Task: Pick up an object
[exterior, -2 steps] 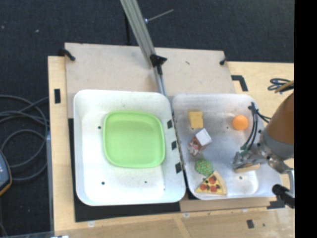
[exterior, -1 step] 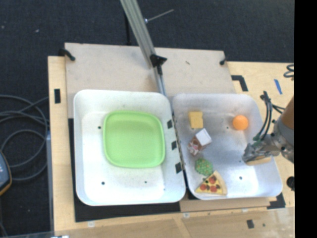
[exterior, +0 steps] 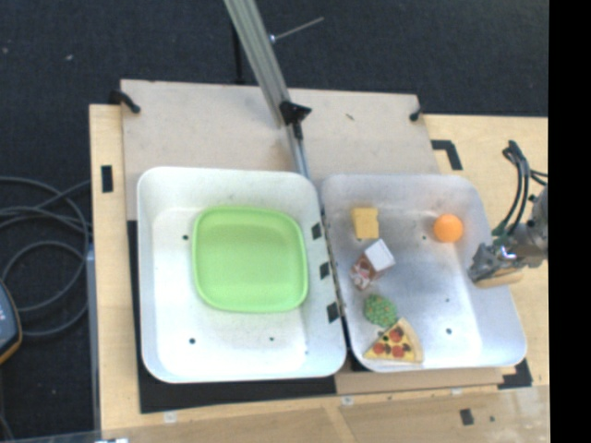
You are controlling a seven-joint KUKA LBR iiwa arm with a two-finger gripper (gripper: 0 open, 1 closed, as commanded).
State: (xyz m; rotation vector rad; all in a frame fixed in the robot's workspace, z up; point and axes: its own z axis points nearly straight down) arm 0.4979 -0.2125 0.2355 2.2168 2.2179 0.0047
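The right bin (exterior: 462, 335) holds several small objects: a yellow block (exterior: 365, 221), an orange ball (exterior: 448, 228), a small white and red box (exterior: 372, 262), a green broccoli-like piece (exterior: 379, 309) and a pizza slice (exterior: 395, 342). My gripper (exterior: 489, 264) sits at the right rim of this bin, to the right of and slightly below the orange ball. It is partly cut off by the view's edge, with nothing seen in it.
The left bin (exterior: 166, 340) holds a square green plate (exterior: 249, 258). A slanted metal pole (exterior: 263, 58) runs from the top down to the gap between the bins. Cables lie on the dark floor at left (exterior: 37, 266).
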